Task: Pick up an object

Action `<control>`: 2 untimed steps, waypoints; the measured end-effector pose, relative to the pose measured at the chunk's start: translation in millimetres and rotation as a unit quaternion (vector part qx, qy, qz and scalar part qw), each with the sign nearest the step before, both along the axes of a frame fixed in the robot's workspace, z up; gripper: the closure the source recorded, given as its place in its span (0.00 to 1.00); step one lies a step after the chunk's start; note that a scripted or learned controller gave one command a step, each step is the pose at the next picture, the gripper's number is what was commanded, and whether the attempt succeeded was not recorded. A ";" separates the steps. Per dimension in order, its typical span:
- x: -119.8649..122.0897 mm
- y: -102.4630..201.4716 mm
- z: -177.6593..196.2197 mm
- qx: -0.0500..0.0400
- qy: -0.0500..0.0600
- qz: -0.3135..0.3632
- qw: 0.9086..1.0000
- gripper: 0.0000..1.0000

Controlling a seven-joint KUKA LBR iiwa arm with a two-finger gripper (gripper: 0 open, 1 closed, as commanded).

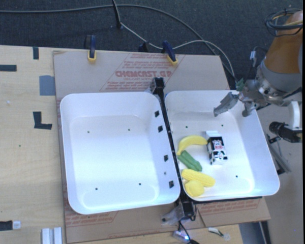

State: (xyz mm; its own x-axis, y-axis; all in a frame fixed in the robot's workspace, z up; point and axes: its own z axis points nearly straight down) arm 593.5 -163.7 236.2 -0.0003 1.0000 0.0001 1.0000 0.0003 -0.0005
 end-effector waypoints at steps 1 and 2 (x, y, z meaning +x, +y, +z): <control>3.0 -20.6 -13.5 0.000 0.000 0.000 1.000 0.00; 43.4 -27.6 -69.1 0.000 0.002 0.000 1.000 0.00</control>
